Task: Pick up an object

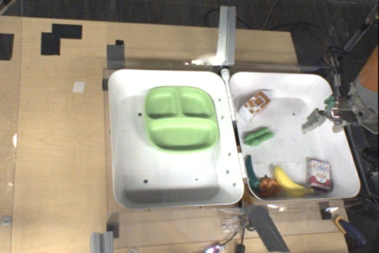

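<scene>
On the worktop (53, 145), the right bin (284, 98) holds the candidates, banana (290, 182) nearest, while the pincer (314, 120), empty with fingers seemingly apart, hovers at its right edge, so it likely must descend next.

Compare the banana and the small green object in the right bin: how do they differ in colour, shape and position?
The banana is yellow and curved; the small green object is green, short and nearly straight. The banana lies at the near edge of the right bin, touching a red fruit; the green object lies nearer the middle, apart from other things. The banana looks longer than the green object. Both lie flat in the same bin, away from the gripper.
</scene>
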